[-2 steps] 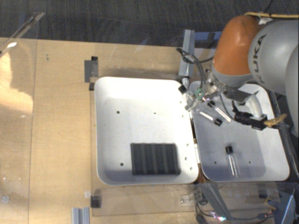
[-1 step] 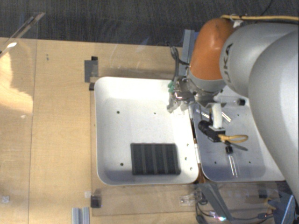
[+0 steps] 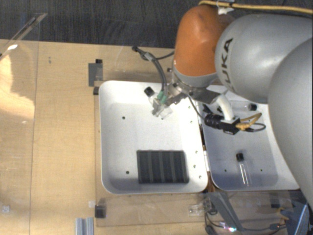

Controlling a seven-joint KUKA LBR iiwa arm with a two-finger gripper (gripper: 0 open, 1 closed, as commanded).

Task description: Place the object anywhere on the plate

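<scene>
In the camera view, the arm [image 3: 254, 48] reaches over the right bin [image 3: 222, 177] and its hand [image 3: 162, 104] hangs above the left bin [image 3: 110, 131], near the middle of that bin's far edge. At the tip of the hand there is a pale, greenish shape, but I cannot tell if it is part of the hand or a thing carried by it, and I also cannot tell if the hand is spread or pressed together. The plate [image 3: 161, 166], a dark ribbed rectangle, lies flat in the same bin, close to the near edge and a little toward the right wall. From the hand it lies straight toward the near edge, with bare white floor between them. A small black piece [image 3: 148, 90] sits just beside the hand, toward the far left corner. A clear tube [image 3: 241, 170] with a dark cap lies in the right bin near its near edge, with its long axis running from far edge to near edge. I judge that the task's thing is either what is at the hand's tip or the black piece next to it, so the coming move is mostly a short travel toward the near edge.
</scene>
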